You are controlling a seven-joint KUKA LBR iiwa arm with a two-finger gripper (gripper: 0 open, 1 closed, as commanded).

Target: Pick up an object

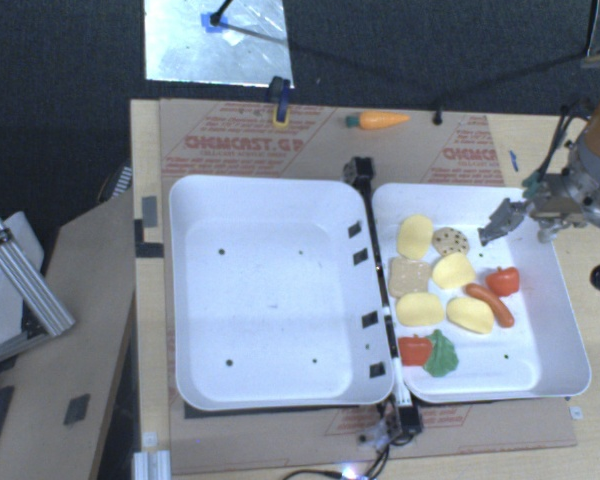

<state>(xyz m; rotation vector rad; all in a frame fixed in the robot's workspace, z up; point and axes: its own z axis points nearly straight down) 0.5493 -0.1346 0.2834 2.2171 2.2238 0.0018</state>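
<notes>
At the near edge of the right bin (570, 368) lie a green toy vegetable (441, 356) and, touching it on the left, a small red block (414, 349). Just behind them are two yellow pieces (419, 310) and (470, 315), with an orange sausage-shaped toy (490, 304) lying against the second one. A red toy pepper (503, 281) sits just beside the sausage. Further back come a pale beige slice (408, 275), another yellow piece (453, 269), a cookie (450, 239) and a yellow oval (415, 236). The left bin (270, 298) has nothing in it that could be picked.

The gripper (502, 220) hovers over the far right part of the right bin, near the cookie, with nothing between the jaws; whether they are open or closed I cannot tell. I judge this to be the approach step, before any grasp. The next move calls for choosing one toy, the cookie or the pepper being the closest, centring over it and descending. On the bench, beyond the bins, an orange toy carrot (377, 120) lies well apart.
</notes>
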